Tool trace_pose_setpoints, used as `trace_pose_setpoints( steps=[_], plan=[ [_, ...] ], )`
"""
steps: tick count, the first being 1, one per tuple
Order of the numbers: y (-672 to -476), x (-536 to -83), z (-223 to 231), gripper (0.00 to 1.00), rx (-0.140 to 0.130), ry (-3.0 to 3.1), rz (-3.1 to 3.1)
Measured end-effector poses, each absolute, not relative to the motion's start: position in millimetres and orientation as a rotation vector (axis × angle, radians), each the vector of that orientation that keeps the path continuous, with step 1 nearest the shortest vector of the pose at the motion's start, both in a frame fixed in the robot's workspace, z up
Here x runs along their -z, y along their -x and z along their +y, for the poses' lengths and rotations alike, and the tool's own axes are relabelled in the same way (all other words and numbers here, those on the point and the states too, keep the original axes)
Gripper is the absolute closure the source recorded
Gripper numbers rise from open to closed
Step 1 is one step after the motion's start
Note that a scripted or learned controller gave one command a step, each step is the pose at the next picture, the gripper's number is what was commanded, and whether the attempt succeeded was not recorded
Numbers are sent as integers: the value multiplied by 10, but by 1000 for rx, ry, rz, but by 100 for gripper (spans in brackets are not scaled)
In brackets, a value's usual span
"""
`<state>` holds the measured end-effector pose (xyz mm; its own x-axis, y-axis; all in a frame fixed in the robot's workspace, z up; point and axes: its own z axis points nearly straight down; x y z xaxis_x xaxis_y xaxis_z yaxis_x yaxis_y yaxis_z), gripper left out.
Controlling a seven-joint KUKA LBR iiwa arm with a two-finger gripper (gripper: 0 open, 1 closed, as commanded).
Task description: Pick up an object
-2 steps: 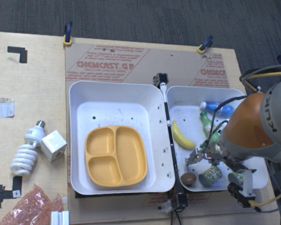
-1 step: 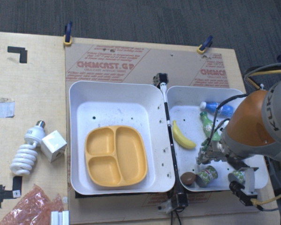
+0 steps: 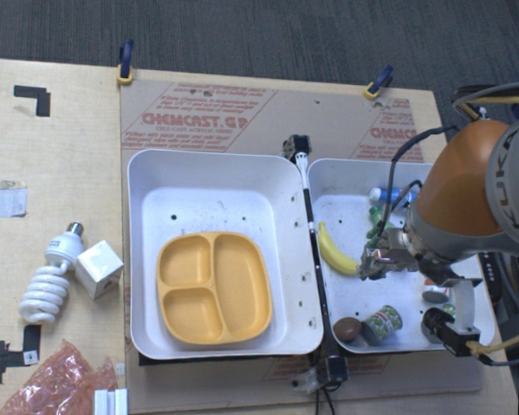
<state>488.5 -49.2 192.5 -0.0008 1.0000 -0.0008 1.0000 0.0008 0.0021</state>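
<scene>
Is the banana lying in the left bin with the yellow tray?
No, the banana lies in the right bin, near its left wall; the divided yellow tray sits in the left bin.

Floor up top is a dark grey carpet (image 3: 269, 25) with a faint diagonal weave. Below it sits the bench (image 3: 54, 148), pale tan, basically plywood-looking. On top of that there's a brownish sheet (image 3: 204, 113) with red CHEMCAST lettering printed across it, pinned at its far corners by two blue-and-yellow clamps (image 3: 125, 62), the other one (image 3: 379, 81) sits further right. Black tape marks (image 3: 33, 98) are stuck on the bench at left, plus a little grey patch (image 3: 11, 200) below them. Lighting's even and flat, no harsh shadows anywhere
</scene>
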Motion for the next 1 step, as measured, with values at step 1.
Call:
trace_pose_setpoints(
  steps=[1],
  plan=[
    [-4885,-1925,-492,0,-1,-2219,2221]
  ],
)
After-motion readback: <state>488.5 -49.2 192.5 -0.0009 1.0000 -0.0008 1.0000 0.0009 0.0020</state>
